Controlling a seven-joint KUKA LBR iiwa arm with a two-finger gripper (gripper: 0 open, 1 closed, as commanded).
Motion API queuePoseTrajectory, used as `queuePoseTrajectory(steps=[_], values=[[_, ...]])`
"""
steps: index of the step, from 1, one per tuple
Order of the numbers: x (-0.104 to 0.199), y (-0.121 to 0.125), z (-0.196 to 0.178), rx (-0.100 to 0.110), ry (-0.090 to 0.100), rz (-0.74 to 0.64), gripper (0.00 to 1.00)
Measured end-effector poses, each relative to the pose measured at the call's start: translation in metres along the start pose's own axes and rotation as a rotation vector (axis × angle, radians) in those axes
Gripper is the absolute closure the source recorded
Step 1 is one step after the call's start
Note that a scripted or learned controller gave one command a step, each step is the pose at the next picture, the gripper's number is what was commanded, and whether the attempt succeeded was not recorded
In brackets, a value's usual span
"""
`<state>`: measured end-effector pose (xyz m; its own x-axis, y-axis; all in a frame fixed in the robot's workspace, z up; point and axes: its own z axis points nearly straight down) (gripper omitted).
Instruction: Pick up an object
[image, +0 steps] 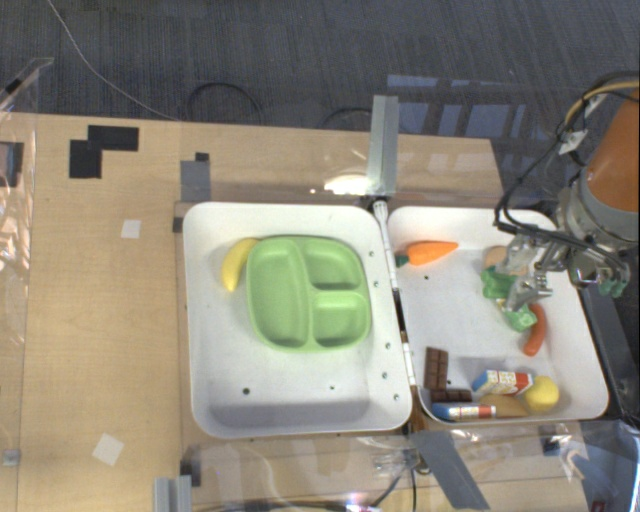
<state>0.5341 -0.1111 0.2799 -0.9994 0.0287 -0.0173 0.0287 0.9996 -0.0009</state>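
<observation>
A pale wooden desk (90, 330) is seen from above, bearing two shallow white bins side by side. The left white bin (215, 400) holds a light green plastic plate with three compartments (305, 292), lying flat near the bin's middle. A yellow toy banana (237, 262) is found just beside the plate's far left edge, touching or nearly touching it.

The grey arm with its orange band (612, 170) is reached in from the right over the right white bin (450, 310). Its claw (525, 285) is lowered at the right part of that bin, over a green toy piece (498, 287); whether the claw is open or closed cannot be told, and nothing can be seen clearly between its fingers.

An orange toy carrot with a green end (428, 253) lies at the far left of the right bin. A small red sausage-shaped toy (535, 335) lies just near of the claw. Along the near wall, a brown chocolate bar toy (436, 368), a red and white tube (503, 381), a yellow lemon-like toy (542, 393) and a red and blue marker (462, 410) are gathered close together.
</observation>
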Motion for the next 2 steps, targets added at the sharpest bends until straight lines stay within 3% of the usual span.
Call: queuePoseTrajectory(steps=[1, 2], values=[[0.046, 0.031, 0.016, -0.002, 0.015, 0.146, 1.00], [0.038, -0.005, 0.114, -0.006, 0.019, -0.266, 1.00]])
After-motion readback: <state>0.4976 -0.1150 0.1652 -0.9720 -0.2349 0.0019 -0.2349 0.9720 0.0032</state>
